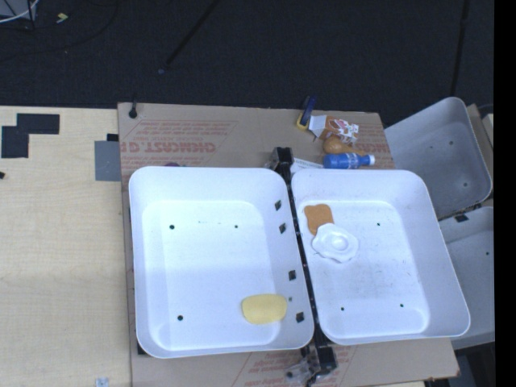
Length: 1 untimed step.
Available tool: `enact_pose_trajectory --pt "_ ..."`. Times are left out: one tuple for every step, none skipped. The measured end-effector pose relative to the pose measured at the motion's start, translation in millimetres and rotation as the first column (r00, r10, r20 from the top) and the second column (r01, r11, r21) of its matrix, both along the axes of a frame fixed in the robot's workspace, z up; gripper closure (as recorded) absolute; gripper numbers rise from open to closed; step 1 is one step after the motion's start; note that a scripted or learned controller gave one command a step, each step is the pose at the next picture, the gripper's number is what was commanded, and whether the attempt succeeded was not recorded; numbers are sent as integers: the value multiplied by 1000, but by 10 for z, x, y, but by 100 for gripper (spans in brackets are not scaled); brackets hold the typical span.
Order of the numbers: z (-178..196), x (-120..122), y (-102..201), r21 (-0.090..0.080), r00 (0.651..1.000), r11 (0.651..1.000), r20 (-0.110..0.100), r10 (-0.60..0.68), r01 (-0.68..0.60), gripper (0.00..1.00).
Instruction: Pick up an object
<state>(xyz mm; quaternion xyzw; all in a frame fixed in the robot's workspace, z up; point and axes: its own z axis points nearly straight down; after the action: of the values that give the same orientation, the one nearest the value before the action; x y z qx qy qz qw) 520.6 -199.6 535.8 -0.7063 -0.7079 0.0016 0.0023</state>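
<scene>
Pincer: whether it stands wide or narrow cannot be told from this view, and nothing is seen held in it.

Two shallow white bins of smooth moulded plastic, each with rounded corners and a raised lip, lie side by side with their inner rims touching. Small dark clips sit along the seam between them. The left bin (153, 216) holds one pale yellow object (264, 308), a soft-edged, flattened oval with a matt surface. It rests near the bin's front right corner, clear of the walls.

The right bin (419, 297) holds two things in its rear left part. One is an orange-brown slab (318, 214), flat and roughly rectangular with rounded corners. The other is a glossy white piece (335, 244) with an irregular, lobed outline and a domed middle. This white piece lies just in front of the slab and overlaps its near edge.

Both bins rest on a brown cardboard sheet (201, 135) printed with red lettering, laid on a pale wood-grain bench (56, 256). Behind the right bin, on the cardboard, lie a blue bottle (348, 160) on its side, a small brown rounded item (335, 145) and a red-and-white packet (343, 127). At the right, curved grey metal panels (443, 151) with a dull sheen stand beside the bins.
</scene>
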Motion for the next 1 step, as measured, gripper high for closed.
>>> enact_pose_trajectory --pt "23 -419 338 1 1000 1000 3 -1 1 0"
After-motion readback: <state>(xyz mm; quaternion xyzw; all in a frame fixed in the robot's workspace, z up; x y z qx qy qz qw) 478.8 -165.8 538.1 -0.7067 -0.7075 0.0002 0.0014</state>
